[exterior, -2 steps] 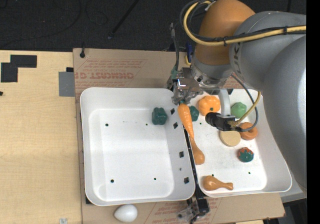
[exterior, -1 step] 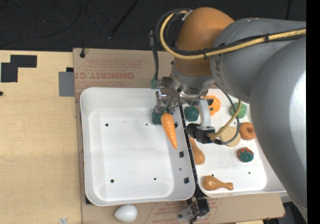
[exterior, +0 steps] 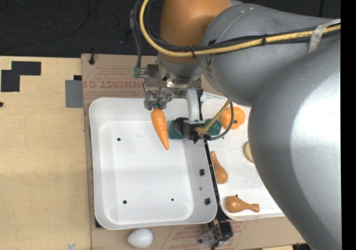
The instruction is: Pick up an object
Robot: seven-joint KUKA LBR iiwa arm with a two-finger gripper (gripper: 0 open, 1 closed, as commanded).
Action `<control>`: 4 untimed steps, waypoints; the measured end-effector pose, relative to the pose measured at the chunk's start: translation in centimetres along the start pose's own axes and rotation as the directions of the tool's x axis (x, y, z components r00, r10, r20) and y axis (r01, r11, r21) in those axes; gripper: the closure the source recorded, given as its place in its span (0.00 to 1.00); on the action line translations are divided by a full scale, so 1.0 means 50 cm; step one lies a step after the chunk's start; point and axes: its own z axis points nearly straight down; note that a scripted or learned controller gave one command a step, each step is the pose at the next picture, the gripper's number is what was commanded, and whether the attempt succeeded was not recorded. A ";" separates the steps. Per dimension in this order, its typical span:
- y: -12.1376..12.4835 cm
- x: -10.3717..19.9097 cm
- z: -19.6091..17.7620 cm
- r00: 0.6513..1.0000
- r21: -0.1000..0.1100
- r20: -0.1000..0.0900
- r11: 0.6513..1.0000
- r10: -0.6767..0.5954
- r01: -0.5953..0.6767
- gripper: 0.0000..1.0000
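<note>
Left white bin [exterior: 105, 187] below; jaws [exterior: 157, 104] clamped on carrot [exterior: 160, 127], hanging above bin.

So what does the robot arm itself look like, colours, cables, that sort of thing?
The arm is smooth, rounded grey metal, with a glossy orange-brown dome-shaped band above the wrist. Yellow and black cables loop beside the band, and one runs along the grey link. The gripper is a small grey metal block assembly.
</note>
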 end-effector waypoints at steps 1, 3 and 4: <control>-0.131 0.107 0.100 1.000 0.014 0.003 1.000 0.002 -0.002 1.00; -0.245 0.143 0.072 1.000 0.010 0.004 1.000 0.007 -0.007 1.00; -0.320 0.146 0.039 1.000 0.010 0.003 1.000 0.004 -0.004 1.00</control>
